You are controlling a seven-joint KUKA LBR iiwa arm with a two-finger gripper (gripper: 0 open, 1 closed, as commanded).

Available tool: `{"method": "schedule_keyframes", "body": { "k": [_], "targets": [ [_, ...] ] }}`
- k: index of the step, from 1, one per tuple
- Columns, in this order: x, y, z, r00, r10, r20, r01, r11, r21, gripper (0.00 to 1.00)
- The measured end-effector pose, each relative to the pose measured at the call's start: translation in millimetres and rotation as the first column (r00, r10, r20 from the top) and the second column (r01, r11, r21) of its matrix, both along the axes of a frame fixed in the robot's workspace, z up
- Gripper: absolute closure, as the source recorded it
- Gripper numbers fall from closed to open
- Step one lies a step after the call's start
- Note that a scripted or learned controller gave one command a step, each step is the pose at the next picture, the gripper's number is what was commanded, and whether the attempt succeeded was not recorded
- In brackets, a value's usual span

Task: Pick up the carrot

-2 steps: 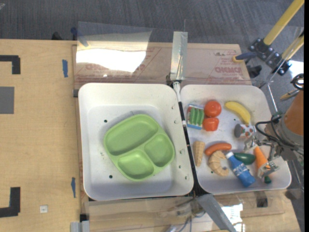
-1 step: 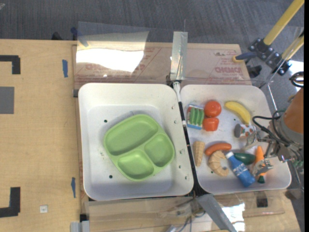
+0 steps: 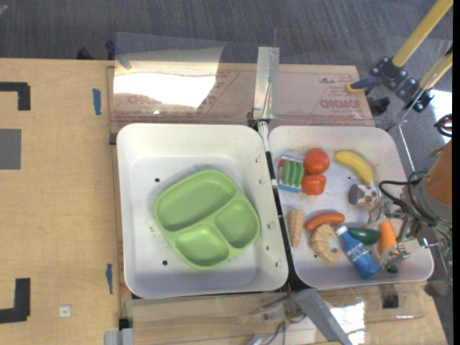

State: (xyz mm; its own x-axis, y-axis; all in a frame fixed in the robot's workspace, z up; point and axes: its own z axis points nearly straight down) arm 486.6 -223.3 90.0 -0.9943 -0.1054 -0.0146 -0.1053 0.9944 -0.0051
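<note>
One carrot (image 3: 387, 236) is seen just beside the gripper (image 3: 399, 249), toward the blue bottle (image 3: 357, 251), and whether the jaws are clenched cannot be told

The left white bin (image 3: 136, 192) is holding a green three-compartment tray (image 3: 207, 218), which is lying slightly toward 6 o'clock of the bin's centre. In the right white bin (image 3: 413, 268), a banana (image 3: 356, 165) is lying at 1 o'clock, two tomatoes (image 3: 315, 162) are sitting one below the other at 11 o'clock, and a green-and-red box (image 3: 291, 173) is resting just beside them at their 9 o'clock. An ear of corn (image 3: 296, 227) is lying at 8 o'clock, with a sausage (image 3: 325, 221) and a croissant (image 3: 325, 241) near the centre, and a blue bottle (image 3: 358, 253) is lying tilted at 5 o'clock.
</note>
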Motion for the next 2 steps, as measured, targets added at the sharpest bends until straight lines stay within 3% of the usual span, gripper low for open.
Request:
{"method": "schedule_keyframes", "body": {
  "k": [1,2],
  "targets": [
    [12,1,0,0.925,-0.379,-0.004,0.379,0.925,0.006,0.00],
    [17,0,14,0.926,-0.378,0.013,0.378,0.926,0.006,1.00]
  ]
}}
